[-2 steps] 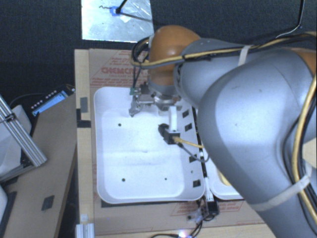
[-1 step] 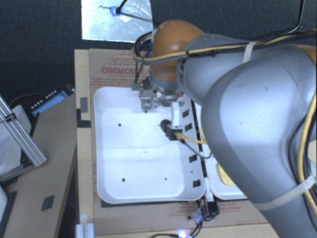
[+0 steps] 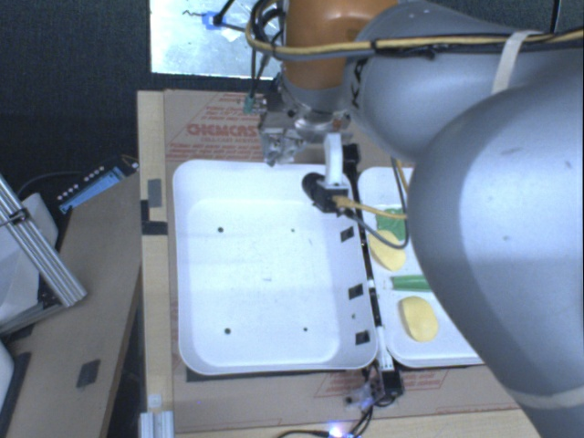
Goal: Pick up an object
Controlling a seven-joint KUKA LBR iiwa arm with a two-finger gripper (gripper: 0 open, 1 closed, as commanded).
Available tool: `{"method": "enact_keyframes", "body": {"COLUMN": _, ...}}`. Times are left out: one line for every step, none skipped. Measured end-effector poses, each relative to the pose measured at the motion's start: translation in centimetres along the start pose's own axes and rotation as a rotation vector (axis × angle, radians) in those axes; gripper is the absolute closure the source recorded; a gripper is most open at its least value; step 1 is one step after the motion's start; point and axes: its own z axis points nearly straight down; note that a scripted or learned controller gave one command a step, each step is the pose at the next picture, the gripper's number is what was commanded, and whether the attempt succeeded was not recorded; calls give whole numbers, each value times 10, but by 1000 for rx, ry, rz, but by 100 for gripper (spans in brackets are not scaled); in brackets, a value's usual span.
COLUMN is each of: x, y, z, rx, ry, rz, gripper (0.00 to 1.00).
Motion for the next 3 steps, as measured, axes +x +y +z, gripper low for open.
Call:
{"method": "enact_keyframes", "body": {"x": 16, "y": 1, "z": -267, "rx": -10, "ry": 2, "rz": -1, "gripper": 100}}
{"method": "enact_keyframes", "body": {"x": 20, "y": -58, "z": -310, "rx": 5, "ry": 0, "rz": -2, "gripper": 100}}
{"method": "enact_keyframes", "body": {"x": -67, "y": -98, "z": -307, "rx": 9, "ry": -4, "rz": 12, "gripper": 100}}
